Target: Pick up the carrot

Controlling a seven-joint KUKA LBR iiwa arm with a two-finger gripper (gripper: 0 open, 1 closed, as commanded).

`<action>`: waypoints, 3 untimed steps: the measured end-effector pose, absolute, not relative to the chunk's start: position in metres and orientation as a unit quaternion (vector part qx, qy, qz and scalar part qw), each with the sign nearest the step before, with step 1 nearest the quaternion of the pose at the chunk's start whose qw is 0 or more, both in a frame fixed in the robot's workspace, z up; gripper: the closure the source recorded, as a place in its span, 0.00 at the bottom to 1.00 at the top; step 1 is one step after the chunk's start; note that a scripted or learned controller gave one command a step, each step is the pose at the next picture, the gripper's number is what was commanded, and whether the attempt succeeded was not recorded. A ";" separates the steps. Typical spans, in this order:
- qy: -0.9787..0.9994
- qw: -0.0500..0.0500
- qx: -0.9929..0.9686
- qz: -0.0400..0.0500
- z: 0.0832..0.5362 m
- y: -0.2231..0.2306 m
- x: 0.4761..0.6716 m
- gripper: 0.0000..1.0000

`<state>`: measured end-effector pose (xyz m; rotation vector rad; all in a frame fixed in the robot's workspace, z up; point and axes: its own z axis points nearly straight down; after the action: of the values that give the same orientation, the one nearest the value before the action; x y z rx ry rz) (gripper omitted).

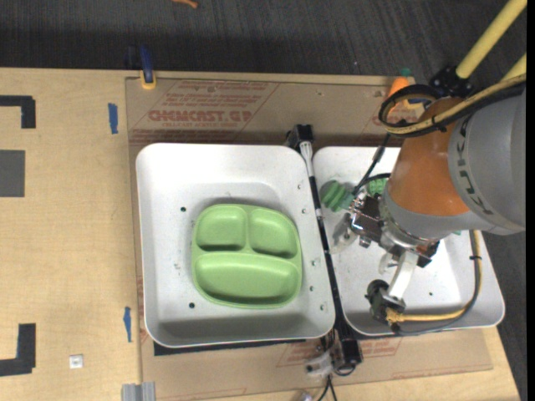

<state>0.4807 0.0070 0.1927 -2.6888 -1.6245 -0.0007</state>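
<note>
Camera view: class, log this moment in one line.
arm over right bin | green plate in left bin | green ribbed item beside arm

Two bins sit side by side on the desk [67, 249]. A divided plate [247, 253] lies in the middle of the left bin [167, 174]. A small item [336, 195] lies by the left wall of the right bin [451, 295], beside the arm [451, 174].

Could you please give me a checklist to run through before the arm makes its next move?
1. Arm over the right bin: ok.
2. Carrot's place known: cannot tell; the arm covers much of that bin.
3. Gripper hold on anything: cannot tell.
4. Green item clear of the gripper: not ok, very close.
5. Green plate lying flat in the left bin, out of the way: ok.
</note>
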 end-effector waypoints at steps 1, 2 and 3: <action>-0.483 0.000 -0.875 0.000 0.184 -0.046 0.494 0.00; -0.480 0.001 -0.877 0.001 0.093 -0.109 0.526 0.00; -0.535 -0.001 -0.845 0.000 0.191 -0.192 0.480 0.00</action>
<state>0.4800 -0.1918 0.1913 -2.6551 -1.6817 0.0003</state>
